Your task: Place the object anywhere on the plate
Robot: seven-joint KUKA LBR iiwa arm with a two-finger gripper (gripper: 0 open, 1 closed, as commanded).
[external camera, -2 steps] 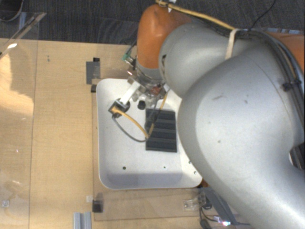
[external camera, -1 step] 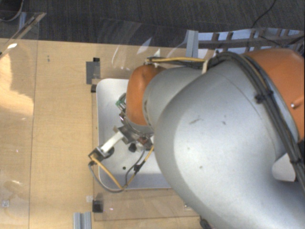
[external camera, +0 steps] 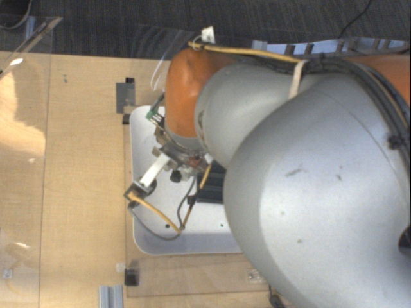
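Observation:
My gripper (external camera: 182,164) hangs low over the left part of a white bin (external camera: 146,233), under the orange wrist band (external camera: 183,88). The big grey arm (external camera: 308,172) comes in from the right and covers most of the bin and everything to its right. A dark, flat shape (external camera: 212,186) lies just right of the gripper, half under the arm; I cannot tell what it is. Bare white bin floor shows below and to the left of the gripper.
Pale wooden bench top (external camera: 64,172) stretches to the left of the bin. Small black brackets sit at the bin's far-left corner (external camera: 127,95) and near-left corner (external camera: 131,276). Dark carpet (external camera: 128,5) lies beyond the bench's far edge.

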